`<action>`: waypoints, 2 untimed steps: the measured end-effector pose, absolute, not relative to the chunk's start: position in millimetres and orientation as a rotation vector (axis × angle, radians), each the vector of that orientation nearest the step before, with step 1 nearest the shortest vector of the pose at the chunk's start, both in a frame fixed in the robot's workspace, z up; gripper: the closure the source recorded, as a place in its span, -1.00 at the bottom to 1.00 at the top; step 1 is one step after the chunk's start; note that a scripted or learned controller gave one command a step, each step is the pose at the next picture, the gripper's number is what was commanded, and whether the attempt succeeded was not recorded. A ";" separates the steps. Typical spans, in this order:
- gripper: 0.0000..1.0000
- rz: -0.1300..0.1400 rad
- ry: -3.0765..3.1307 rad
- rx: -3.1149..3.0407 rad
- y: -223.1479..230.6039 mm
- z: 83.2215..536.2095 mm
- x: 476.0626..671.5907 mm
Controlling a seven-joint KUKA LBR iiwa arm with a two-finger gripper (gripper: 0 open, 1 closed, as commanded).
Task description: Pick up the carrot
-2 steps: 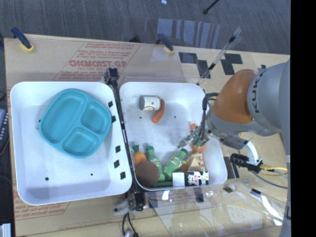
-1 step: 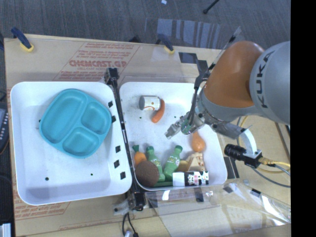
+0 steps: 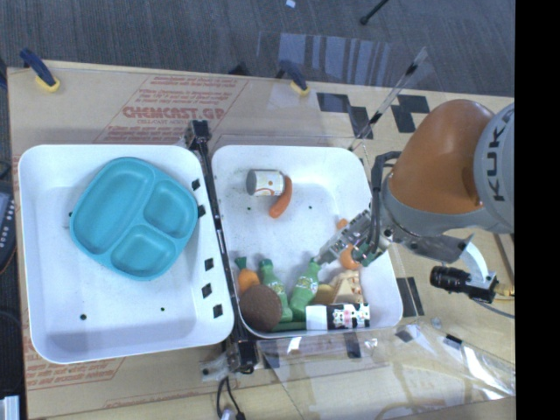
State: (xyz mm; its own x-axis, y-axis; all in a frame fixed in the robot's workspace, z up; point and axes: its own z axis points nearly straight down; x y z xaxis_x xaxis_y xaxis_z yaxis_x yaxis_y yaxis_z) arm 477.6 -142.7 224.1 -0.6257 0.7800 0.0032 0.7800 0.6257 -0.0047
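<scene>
The carrot is a short orange piece lying in the back half of the right bin, its upper end beside a grey can. My gripper hangs low over the right side of the same bin, well to the right of the carrot and a little nearer the front. It is apart from the carrot. A small orange object shows right at the gripper's tip; whether it is gripped is unclear.
A pile crowds the right bin's front: a small orange fruit, two green bottles, a brown ball, a tan item and a black-and-white box. The left bin holds a blue divided plate.
</scene>
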 end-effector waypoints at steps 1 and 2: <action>1.00 0.002 -2.792 -1.437 -60.1 258.8 478.4; 1.00 0.006 -2.870 -1.274 -141.3 282.2 477.3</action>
State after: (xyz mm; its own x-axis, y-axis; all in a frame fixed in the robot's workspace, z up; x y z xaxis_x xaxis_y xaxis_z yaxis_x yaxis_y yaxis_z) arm 477.3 -141.3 282.2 -0.6706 0.7418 -0.0003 0.7418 0.6706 -0.0042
